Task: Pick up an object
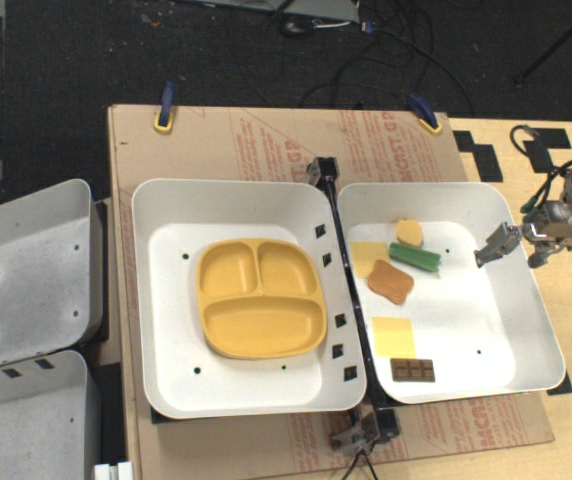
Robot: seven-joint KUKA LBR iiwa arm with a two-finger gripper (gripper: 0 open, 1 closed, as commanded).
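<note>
Fingers of the gripper stand spread apart with nothing between them, poised over the right bin's right side, likely ahead of a descent. All candidates lie well apart from it toward that bin's left: a yellow lump, a green bar, a brown piece, 2 flat yellow squares and a chocolate bar. Clustered items leave little finger room; the chocolate bar sits freer. The left bin holds a yellow divided tray.
</note>
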